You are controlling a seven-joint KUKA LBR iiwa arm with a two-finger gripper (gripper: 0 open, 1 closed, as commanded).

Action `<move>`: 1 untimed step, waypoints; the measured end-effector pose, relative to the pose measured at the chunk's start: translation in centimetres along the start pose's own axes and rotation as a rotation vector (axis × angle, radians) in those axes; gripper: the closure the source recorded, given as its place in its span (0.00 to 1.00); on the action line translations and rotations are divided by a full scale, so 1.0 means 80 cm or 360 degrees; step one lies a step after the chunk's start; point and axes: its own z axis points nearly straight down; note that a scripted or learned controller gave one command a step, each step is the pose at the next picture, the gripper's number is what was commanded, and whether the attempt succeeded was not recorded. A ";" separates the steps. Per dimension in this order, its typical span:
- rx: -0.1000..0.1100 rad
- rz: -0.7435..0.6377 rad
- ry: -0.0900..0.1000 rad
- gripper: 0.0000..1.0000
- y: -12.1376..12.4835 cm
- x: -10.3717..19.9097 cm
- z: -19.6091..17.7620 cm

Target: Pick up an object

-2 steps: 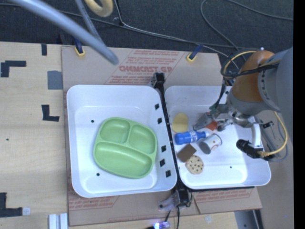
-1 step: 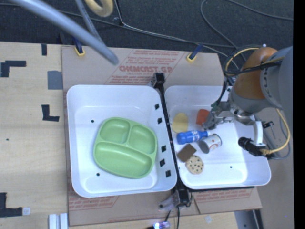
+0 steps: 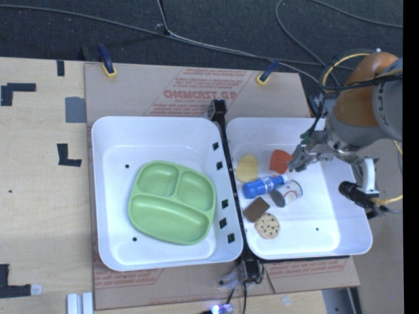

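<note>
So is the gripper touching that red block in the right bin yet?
Cannot tell. In the camera view the gripper sits right at the red block's right edge, with no plain gap or contact between them.

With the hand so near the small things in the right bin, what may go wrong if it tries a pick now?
1. The hand hangs beside the red block, near the blue bottle and yellow piece; closing there may push a neighbour instead of gripping.
2. The bottle lies on its side and may roll away.
3. The cookie and brown square look flat and may slip out.
</note>
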 end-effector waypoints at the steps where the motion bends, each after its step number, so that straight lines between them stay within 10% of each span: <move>1: -0.0005 -0.0003 -0.0001 1.00 0.008 0.005 -0.077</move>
